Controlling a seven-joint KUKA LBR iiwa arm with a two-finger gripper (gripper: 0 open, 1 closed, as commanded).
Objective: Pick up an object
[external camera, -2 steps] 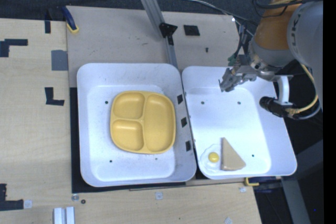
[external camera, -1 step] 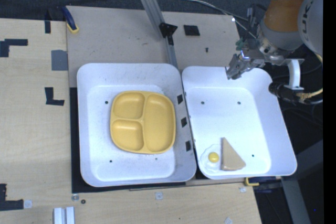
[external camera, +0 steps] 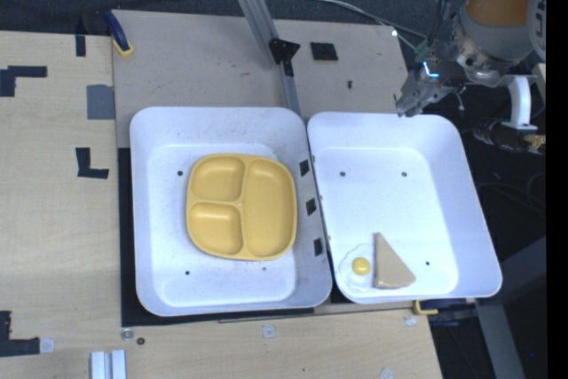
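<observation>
A yellow three-compartment plate lies in the left white bin. In the right white bin, near its front edge, a tan wedge-shaped piece lies beside a small fried-egg toy with a yellow yolk. My gripper hangs above the far edge of the right bin, well away from the wedge and the egg, with nothing visible between its fingers.
A grey metal post slants down from the top to the gap between the bins. A cable runs across the bench behind them. Black tape marks dot the wooden surface at the left.
</observation>
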